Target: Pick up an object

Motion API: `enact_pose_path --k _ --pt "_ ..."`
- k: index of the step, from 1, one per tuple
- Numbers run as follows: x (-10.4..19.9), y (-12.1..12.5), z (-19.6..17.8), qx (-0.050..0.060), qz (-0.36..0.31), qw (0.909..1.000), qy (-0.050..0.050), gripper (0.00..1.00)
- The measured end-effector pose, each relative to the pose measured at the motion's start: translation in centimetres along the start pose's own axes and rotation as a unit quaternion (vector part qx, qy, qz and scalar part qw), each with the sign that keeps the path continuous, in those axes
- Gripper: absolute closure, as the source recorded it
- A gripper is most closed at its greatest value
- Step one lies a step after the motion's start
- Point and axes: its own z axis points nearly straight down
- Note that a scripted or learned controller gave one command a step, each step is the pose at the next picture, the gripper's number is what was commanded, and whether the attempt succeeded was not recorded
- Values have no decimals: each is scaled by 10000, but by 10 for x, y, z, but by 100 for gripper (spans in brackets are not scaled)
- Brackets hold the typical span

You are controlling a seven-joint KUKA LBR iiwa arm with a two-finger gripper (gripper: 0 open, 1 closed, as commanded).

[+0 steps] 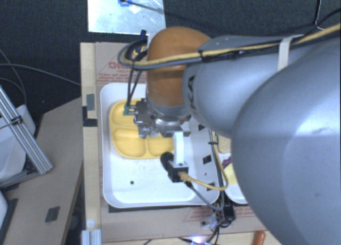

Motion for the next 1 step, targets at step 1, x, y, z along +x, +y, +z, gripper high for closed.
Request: enact_pose_path --k 1 --pt "12 -2 -67 -85 24 10000 15 100"
